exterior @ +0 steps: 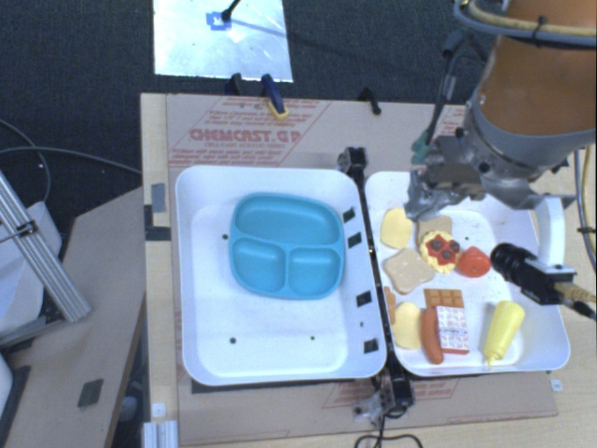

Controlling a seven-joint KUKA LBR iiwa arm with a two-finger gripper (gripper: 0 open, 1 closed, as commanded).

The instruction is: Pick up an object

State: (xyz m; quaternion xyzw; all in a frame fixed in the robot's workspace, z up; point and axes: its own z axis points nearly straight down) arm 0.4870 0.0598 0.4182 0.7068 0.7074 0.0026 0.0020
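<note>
Because the toy food lies crowded in the right bin (558, 343), I hang my gripper (427, 203) low over its far side, just above the pizza slice (440, 248), which lies on the floor between the cheese wedge (397, 227) and the tomato (474, 262). Whether anything is gripped, I cannot tell from this angle. The pizza looks my likeliest target.

1. The left bin (201, 343) holds a blue divided plate (284, 245);
2. The right bin (546, 348) holds toy food: cheese wedge (397, 228), bread slice (409, 269), small pizza (440, 249), tomato (474, 262), sausage (430, 335), yellow bottle (502, 329);
3. The pincer (427, 205) hangs over the right bin's far side, just above the pizza.
</note>
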